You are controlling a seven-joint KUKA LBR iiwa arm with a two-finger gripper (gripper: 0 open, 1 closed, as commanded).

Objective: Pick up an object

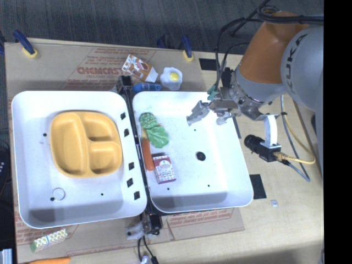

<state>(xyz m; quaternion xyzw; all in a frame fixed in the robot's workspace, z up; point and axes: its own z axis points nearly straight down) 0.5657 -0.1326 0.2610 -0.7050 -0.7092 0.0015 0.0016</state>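
In the right bin (220, 175) lie a green leafy toy (153, 130), an orange carrot-like stick (147, 154) along the left wall, and a small red box (164, 168). My gripper (209, 115) hangs over the bin's upper right part, well to the right of these things. Its fingers are spread apart with nothing between them. The left bin (33, 164) holds a yellow divided tray (86, 143).
Outside the bins, at the back, lie a small printed packet (135, 66), a blue item (145, 87) and a white-and-yellow egg toy (172, 77). A wrapped packet (49, 239) lies at the front left. A black hole (201, 157) marks the right bin's floor.
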